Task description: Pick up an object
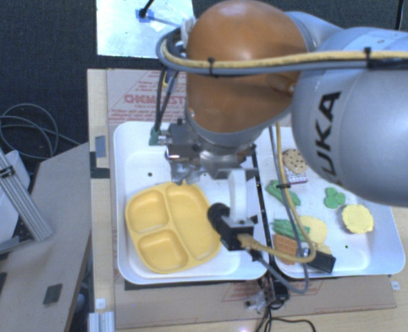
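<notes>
Closest, the grey arm (356, 116) hangs its gripper (182, 171) over the yellow divided plate (169, 227) in the left bin (140, 161); open or closed, I can't tell. Likely approaching: next, descend onto its rim.

The bench (101, 206) bears one white bin (139, 163) beside a second bin (378, 252).

**A:** What is the divided tray (168, 228) made of?
**B:** Yellow plastic, smooth, with a soft sheen.
**A:** And the two bins?
**B:** The left bin (138, 151) and right bin (384, 249) look like smooth white plastic, nearly matt.
**A:** Underneath them?
**B:** Matt brown cardboard (138, 92), printed red. The arm's orange band (242, 61) is glossy, and its grey shell (370, 116) is smooth and duller.
</notes>
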